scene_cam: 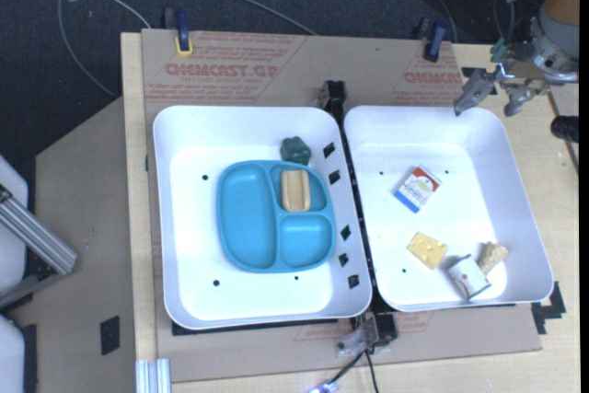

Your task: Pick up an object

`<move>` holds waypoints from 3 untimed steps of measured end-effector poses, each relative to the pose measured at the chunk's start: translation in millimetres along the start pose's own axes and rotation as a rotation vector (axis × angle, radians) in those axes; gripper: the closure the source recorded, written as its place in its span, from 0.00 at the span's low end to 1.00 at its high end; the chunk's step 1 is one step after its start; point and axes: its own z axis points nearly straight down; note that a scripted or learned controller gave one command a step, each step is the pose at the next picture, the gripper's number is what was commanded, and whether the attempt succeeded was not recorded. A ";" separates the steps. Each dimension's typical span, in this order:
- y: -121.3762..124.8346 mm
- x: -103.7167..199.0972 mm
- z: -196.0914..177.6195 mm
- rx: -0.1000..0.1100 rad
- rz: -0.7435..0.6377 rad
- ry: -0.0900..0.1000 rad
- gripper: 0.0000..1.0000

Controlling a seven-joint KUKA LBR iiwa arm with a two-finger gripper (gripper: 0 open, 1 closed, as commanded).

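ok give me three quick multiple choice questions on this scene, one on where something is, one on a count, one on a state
1. Where does the tan block lie?
A. in a compartment of the blue divided tray
B. in the right bin
C. on the bench outside the bins

2. How many loose items lie in the right bin?
A. one
B. four
C. seven

3. How do the fingers of the gripper stand?
A. shut on the small carton
B. shut on the tan block
C. spread apart, nothing between them

Answers:
1 A, the block sits in the tray's upper right compartment.
2 B, a small carton, a yellow wedge, a white cup-like item and a tan lump.
3 C, the fingers hang apart over the bin's far right corner.
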 end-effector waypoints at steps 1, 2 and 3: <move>0.5 10.2 48.8 0.005 -0.001 0.002 0.00; 4.3 12.6 92.1 0.005 -0.001 0.001 0.00; 2.1 20.3 137.5 0.006 0.000 0.002 0.00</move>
